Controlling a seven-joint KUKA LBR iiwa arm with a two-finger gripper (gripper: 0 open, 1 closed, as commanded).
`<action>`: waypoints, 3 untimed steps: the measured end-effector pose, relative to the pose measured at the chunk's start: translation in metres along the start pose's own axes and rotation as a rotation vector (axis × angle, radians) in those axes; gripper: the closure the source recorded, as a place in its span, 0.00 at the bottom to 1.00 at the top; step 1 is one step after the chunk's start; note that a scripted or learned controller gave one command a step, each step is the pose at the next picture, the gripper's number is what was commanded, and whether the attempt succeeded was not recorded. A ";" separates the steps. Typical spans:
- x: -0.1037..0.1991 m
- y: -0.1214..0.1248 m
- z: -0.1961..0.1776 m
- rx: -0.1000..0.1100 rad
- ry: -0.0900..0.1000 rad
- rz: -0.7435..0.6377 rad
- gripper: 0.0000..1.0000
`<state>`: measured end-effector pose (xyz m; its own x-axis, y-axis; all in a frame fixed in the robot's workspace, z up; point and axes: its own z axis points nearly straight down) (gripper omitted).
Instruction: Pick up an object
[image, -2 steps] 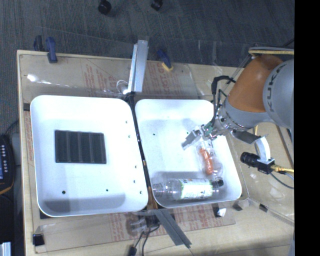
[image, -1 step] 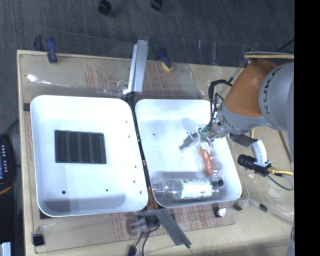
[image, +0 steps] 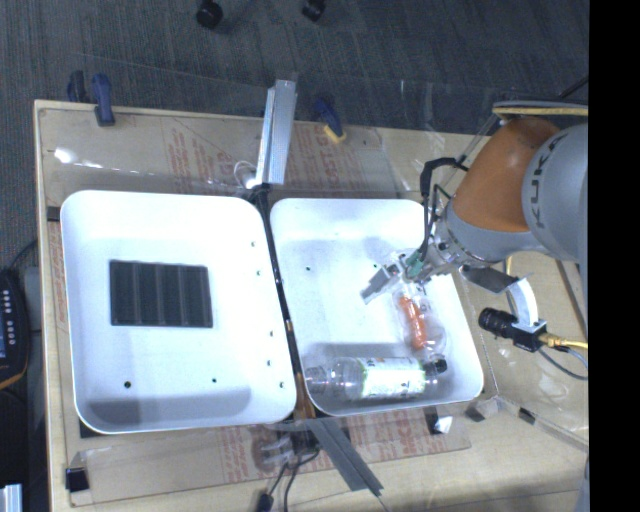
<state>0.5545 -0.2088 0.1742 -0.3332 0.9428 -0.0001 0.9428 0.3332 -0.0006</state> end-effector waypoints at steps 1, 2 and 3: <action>-0.005 0.010 -0.004 0.000 0.000 -0.011 0.00; -0.001 0.003 -0.003 0.003 0.003 -0.040 0.00; 0.002 -0.003 0.002 0.004 0.004 -0.052 0.00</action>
<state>0.5508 -0.2084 0.1723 -0.3822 0.9241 0.0040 0.9241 0.3822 -0.0043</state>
